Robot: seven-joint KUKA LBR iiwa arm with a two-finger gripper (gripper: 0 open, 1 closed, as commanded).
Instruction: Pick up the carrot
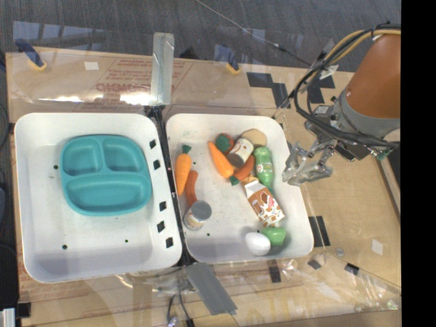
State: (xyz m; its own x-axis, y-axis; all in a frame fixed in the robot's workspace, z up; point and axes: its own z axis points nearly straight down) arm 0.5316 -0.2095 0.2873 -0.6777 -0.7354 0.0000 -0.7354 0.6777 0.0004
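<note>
So my arm (371,80) comes in from the right with the big orange band up top, and a chunk of it is cut off at the frame edge. Cables loop off it and clutter the wrist area.

Left bin (41,203) holds a teal divided plate (105,174), three compartments, sitting flat in the upper middle.

Right bin (225,244) is the busy one. There's a little printed carton (264,205) lying on a diagonal, a green pickle-looking thing (264,165) just above it, and a brown and white plush-ish lump (245,145) near the top that I honestly can't identify, since it's half buried in the pile.

The carrot (182,171) lies along the left wall of the right bin, pointing down, with a reddish sausage-shaped piece (191,184) touching its lower right side. Heads up: there's a second orange carrot-like thing (221,159) in the middle pile, partly under the lump, plus another orange bit below it that's mostly covered.

A small tin can (197,213) sits below the carrot, a white egg (257,242) near the bottom edge, and a green piece (275,235) touching it.

My gripper (304,167) hangs just outside the right bin's right wall, well apart from the carrot. It's shiny and tangled looking from here, so I can't tell how wide it is. Nothing visible in it.
</note>
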